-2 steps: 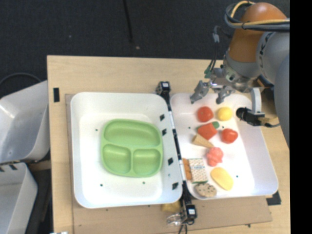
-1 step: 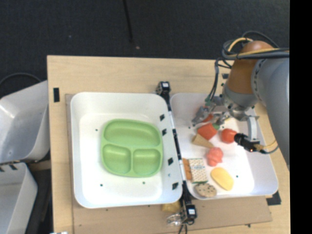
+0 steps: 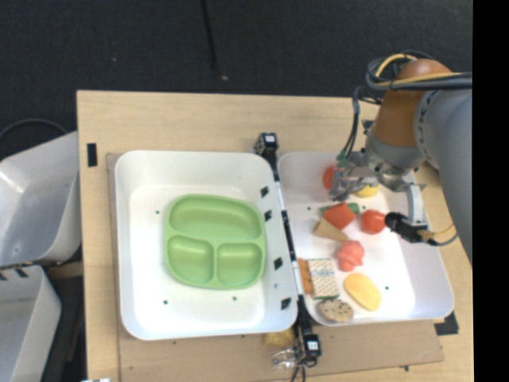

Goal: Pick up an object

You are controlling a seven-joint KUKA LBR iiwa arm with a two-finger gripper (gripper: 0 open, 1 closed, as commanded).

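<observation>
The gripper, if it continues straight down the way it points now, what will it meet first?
Probably the small yellow piece lying right beside the gripper, or the floor of the right bin. From this slanted view the depth is hard to judge.

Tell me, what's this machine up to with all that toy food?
A robot arm is reaching from the right into the right bin, which holds small play-food pieces. Its gripper is down at the far end, by an orange-red piece and a yellow one. The left bin holds a green divided plate.
</observation>
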